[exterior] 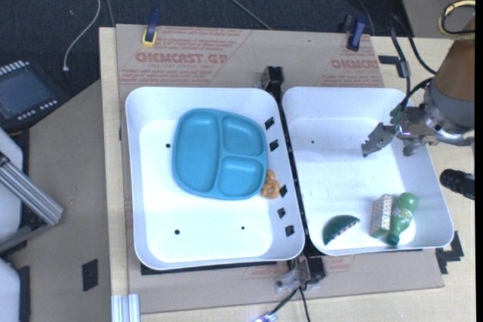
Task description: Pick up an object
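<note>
Board [181, 49] under bins reads "CHEMCAST GP", twice.

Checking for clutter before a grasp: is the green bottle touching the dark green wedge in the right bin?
Apart. The camera view shows bare white bin floor between the green bottle and the dark green wedge.

You look down from one fixed camera set above the bench [113, 162], tilted so the far edge sits at the top of the frame. It stands far enough back to take in both white bins: the left bin [143, 162] and the right bin [332, 109]. The arm [456, 87] enters from your right.
</note>
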`<state>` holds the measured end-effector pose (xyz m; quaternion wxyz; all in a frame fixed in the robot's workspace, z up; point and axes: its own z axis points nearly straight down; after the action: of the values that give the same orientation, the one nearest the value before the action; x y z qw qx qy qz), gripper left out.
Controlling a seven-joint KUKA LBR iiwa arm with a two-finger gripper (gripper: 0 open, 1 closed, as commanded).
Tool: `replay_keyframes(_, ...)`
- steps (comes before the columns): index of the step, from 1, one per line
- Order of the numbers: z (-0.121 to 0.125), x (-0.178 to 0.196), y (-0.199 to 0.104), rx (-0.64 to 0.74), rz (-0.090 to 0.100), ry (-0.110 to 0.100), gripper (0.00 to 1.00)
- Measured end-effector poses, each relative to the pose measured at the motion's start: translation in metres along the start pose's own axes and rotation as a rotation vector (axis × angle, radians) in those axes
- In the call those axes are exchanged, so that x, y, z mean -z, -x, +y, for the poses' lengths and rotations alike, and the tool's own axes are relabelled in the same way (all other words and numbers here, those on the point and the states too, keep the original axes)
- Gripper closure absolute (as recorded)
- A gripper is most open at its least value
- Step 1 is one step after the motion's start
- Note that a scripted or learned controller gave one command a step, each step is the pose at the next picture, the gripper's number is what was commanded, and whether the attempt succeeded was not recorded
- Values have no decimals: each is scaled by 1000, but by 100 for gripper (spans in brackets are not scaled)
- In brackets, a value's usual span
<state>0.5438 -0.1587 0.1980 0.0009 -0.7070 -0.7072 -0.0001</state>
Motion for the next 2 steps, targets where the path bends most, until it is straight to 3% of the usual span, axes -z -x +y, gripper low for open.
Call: replay_keyframes(2, -2, -86, -9, 0, 2, -5, 0)
